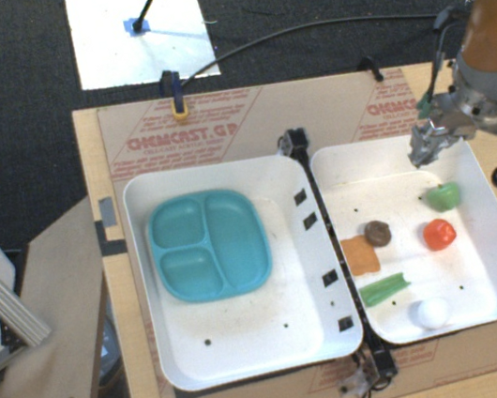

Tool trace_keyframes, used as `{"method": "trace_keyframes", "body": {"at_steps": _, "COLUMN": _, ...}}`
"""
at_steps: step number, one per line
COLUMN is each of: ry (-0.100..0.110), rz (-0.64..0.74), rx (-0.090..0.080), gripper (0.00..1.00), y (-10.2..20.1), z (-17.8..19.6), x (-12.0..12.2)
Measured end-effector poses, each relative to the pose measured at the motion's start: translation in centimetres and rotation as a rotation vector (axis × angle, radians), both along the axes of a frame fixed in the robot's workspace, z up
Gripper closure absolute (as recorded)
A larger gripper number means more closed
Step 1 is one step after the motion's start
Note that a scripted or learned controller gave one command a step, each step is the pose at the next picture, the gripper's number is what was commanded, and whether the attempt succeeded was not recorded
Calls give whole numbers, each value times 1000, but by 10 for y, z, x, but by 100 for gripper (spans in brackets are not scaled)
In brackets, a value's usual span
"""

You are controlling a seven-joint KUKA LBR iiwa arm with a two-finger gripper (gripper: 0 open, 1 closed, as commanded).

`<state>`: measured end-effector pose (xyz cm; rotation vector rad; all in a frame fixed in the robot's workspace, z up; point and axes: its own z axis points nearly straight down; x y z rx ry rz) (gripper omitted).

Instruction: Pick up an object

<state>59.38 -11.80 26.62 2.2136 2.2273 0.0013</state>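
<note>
The right bin [494, 293] holds several small items: a green round piece [442, 197], a red tomato-like piece [439, 234], a brown round piece [377, 233], an orange flat piece [361, 256], a green stick [383, 290] and a white ball [430, 312]. My gripper [426, 149] hangs over the far right part of this bin, just above and behind the green round piece. Nothing shows between its fingers.
The left bin [184, 347] bears a teal divided plate [209, 244]. A black divider with clips [319, 228] runs between the bins. Cables cross the cardboard behind them, and a metal rail [0, 299] lies off the bench at the left.
</note>
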Motion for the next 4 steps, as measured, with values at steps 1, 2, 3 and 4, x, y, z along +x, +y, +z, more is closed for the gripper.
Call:
{"method": "trace_keyframes", "body": {"at_steps": 1, "ry": -1, "rz": 0, "rx": 0, "gripper": 100, "y": 48, "z": 4, "x": 10}}
{"method": "trace_keyframes", "body": {"at_steps": 2, "ry": -1, "rz": 1, "rx": 0, "gripper": 100, "y": 108, "z": -9, "x": 17}}
{"method": "trace_keyframes", "body": {"at_steps": 3, "ry": -2, "rz": 1, "rx": 1, "gripper": 100, "y": 156, "z": -7, "x": 29}}
{"method": "trace_keyframes", "body": {"at_steps": 4, "ry": -1, "rz": 2, "rx": 1, "gripper": 100, "y": 216, "z": -16, "x": 40}}
